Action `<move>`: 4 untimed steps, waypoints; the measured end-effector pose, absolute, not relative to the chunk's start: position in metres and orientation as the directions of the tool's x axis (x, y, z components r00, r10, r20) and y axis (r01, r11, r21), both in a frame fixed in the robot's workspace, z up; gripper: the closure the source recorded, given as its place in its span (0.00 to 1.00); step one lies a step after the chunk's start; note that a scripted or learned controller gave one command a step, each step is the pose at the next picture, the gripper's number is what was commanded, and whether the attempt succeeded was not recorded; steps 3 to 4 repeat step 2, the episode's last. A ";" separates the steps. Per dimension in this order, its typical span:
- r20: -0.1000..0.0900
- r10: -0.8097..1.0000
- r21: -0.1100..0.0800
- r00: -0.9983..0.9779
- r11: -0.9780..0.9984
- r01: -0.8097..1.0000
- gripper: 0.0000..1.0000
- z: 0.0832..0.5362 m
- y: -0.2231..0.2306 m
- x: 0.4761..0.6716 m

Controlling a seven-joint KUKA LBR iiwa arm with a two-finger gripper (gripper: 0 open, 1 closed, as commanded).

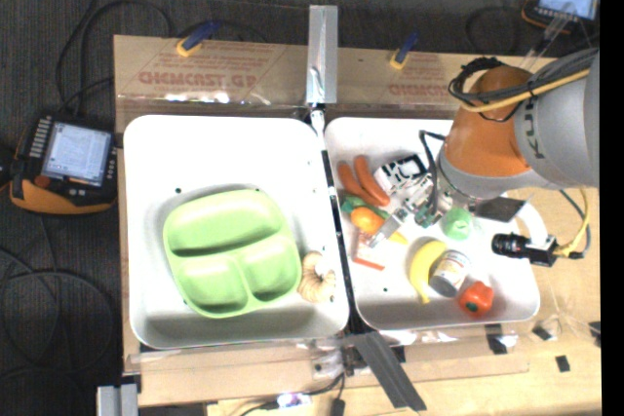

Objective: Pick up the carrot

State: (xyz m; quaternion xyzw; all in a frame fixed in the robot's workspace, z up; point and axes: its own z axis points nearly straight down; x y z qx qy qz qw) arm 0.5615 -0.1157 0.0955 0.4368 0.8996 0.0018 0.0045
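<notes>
You see the smooth orange carrot lying upper-left to lower-right; the gripper just beside it, fingers' state unclear.

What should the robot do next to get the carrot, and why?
Probably nudge the pincer a little left and down over the carrot. It sits just right of the carrot, near the hot dogs, with nothing visibly between its fingers.
</notes>
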 end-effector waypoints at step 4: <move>-0.002 0.841 0.000 -0.541 0.541 0.841 1.00 0.184 -0.080 0.623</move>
